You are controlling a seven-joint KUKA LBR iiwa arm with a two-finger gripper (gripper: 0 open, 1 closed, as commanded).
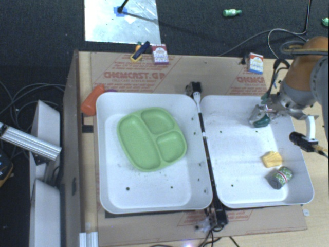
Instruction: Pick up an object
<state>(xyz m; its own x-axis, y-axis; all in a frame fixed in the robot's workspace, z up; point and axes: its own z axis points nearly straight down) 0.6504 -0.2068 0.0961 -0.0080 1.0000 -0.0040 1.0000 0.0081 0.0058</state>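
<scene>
Red print runs across the cardboard sheet (128, 71) that lies under the two white bins. Along its far edge, above the left bin, the large letters read roughly "CHEMCAST GP", with a line of smaller red print above them that is too small to make out. The same red print shows again at the far right of the sheet, near the small red-and-white carton (255, 63), and upside down along the near edge, but cannot be read there. The two red-and-white cartons bear markings too small to read.

A divided plate (151, 138) is lying in the left bin (110, 189), while a block (271, 159) and a can (279, 177) are sitting at the right bin's (236, 189) four o'clock.
</scene>
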